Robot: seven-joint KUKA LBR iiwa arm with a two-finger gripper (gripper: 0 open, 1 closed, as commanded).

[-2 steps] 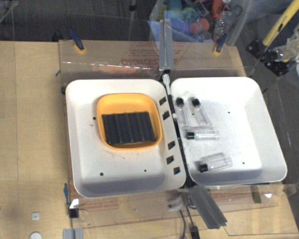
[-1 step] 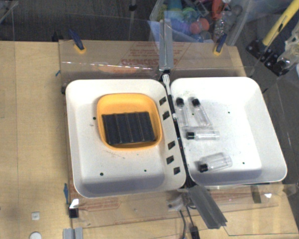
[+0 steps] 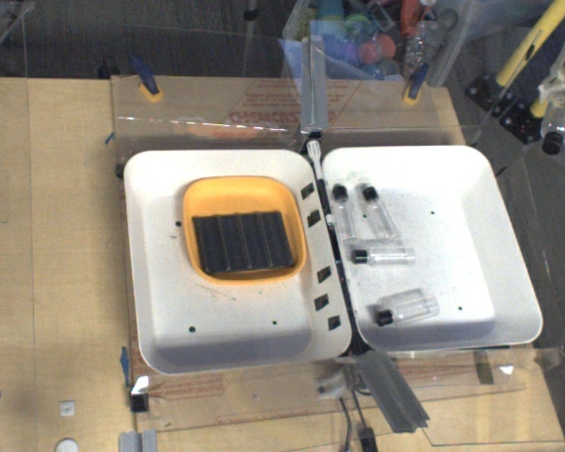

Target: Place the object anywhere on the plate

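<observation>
Orange plate (image 3: pixel 244 194) in left bin (image 3: pixel 151 252); 4 clear vials (image 3: pixel 381 252) in right bin (image 3: pixel 471 243), untouched. Pick isolated front vial (image 3: pixel 405 307), grip mid-body, release low over plate. Gripper state: cannot tell.

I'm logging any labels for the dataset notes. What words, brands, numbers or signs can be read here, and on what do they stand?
No text is readable.
Clear sheet behind the bins: faint reddish print, too blurred to read.
Vials in the right bin: no markings readable.
Orange plate with the black object: no lettering visible.
</observation>
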